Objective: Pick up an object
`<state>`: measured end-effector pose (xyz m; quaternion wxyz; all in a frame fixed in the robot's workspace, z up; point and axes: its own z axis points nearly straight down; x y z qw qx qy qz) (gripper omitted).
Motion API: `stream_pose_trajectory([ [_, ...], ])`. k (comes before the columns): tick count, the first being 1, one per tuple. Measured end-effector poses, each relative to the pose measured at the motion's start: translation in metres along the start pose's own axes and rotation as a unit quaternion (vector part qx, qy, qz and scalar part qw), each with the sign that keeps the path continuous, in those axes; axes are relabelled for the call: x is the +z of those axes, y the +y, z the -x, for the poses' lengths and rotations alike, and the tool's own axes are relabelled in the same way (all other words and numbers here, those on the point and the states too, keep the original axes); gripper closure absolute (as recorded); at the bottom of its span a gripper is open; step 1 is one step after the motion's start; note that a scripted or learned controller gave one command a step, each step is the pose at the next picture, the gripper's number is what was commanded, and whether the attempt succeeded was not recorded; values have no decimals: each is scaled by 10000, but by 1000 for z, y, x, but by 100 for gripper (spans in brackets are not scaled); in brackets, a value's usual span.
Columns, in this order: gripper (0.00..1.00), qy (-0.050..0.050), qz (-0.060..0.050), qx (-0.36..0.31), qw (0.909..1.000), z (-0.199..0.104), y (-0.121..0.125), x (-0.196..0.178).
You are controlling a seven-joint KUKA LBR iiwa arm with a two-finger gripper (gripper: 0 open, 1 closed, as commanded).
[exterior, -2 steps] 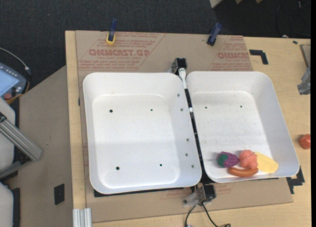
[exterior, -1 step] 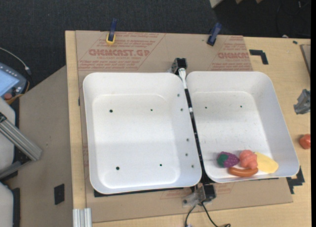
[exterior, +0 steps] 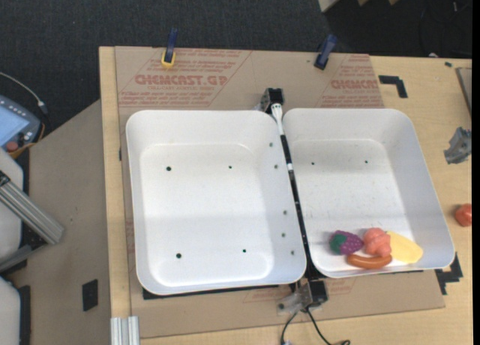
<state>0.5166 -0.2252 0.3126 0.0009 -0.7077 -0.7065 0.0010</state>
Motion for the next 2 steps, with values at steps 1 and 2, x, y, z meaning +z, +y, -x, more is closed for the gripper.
stream_pose_trajectory([
  [1,100,-16,34,-7,10000,-1,0,-14],
  [2,100,-27,50,-8,10000,0,0,-24],
])
